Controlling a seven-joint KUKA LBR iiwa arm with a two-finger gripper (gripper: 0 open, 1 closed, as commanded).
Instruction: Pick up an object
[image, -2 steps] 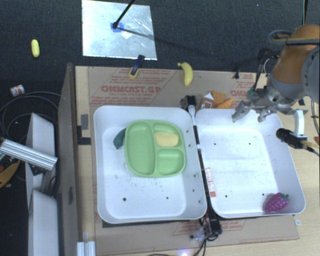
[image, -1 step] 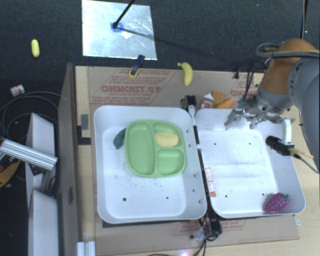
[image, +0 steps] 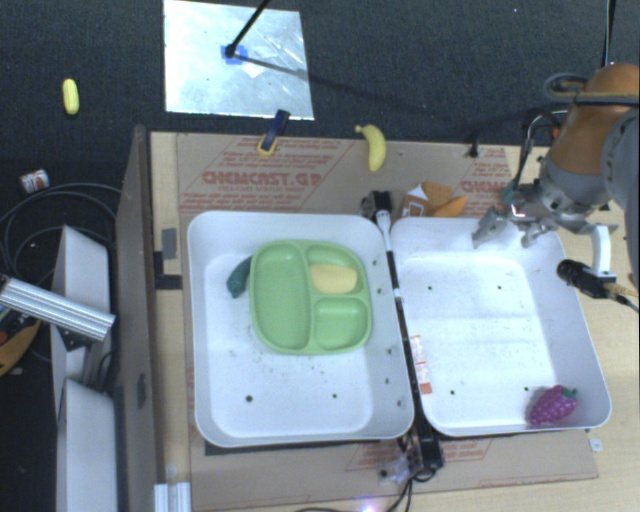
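Under both bins lies a brown cardboard sheet (image: 300, 175) printed in red; along its far edge I read "CHEMCAST GP", and the same red lettering recurs at the right and along the near edge, too small or cut off to read.

Two white bins sit side by side. The left bin (image: 215, 400) holds one green divided plate (image: 300, 300) with three compartments; a pale yellow object (image: 335, 277) lies in the far right compartment. One dark green object (image: 238, 276) lies just beside the plate's left rim. The right bin (image: 480, 300) holds one purple grape bunch (image: 553, 405) with a green stem, in its near right corner.

My gripper (image: 510, 225) hangs over the far rim of the right bin, well apart from the grapes. My fingers (image: 487, 228) are spread, with nothing between them. My grey arm with its orange band (image: 585, 135) comes in from the right.

Off the bins I count two small yellow things: one banana (image: 374, 146) on the cardboard's far edge, and one yellow piece (image: 70, 96) on the dark floor far left. An orange object (image: 440, 203) lies behind the right bin. One silvery square sheet (image: 240, 60) lies on the floor beyond, with a blue bit on it.
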